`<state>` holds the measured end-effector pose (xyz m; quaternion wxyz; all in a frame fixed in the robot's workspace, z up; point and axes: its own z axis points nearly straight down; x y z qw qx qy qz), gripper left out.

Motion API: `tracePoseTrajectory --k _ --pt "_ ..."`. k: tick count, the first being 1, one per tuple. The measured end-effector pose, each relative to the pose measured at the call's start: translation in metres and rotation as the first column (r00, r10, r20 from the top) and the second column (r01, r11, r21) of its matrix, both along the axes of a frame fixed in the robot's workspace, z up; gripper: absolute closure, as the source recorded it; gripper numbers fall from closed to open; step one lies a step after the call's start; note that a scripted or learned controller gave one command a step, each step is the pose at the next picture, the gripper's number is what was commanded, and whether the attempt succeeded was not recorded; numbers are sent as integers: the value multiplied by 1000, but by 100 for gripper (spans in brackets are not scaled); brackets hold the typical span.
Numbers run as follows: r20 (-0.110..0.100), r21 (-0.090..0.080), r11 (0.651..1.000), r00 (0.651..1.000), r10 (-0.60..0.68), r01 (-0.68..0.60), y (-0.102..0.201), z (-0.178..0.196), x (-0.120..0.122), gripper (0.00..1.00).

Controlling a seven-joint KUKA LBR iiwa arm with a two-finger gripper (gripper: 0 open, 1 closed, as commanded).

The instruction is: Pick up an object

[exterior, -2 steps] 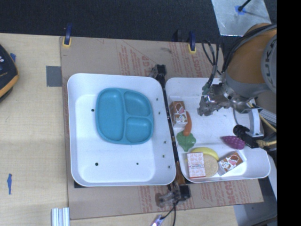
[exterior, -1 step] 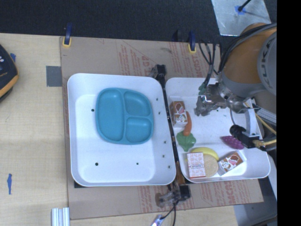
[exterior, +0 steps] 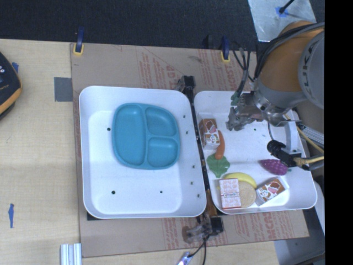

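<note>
We see a brown cardboard sheet lying on the desk, held by two blue clamps at its far edge, a grey tape patch beside the left bin, and a yellow-black device at the left border

This looks like a robotics lab: a light wooden worktop carries a cardboard sheet held by blue clamps, two white bins sit side by side on it, loose cables trail nearby, and a grey and orange robot arm reaches in.
</note>
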<state>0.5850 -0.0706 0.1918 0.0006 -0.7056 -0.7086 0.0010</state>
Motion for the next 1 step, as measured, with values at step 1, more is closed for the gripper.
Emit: tracePoseTrajectory --k 1 --pt "-2 -1 1000 1000 0 0 -46 -42 -1 100"
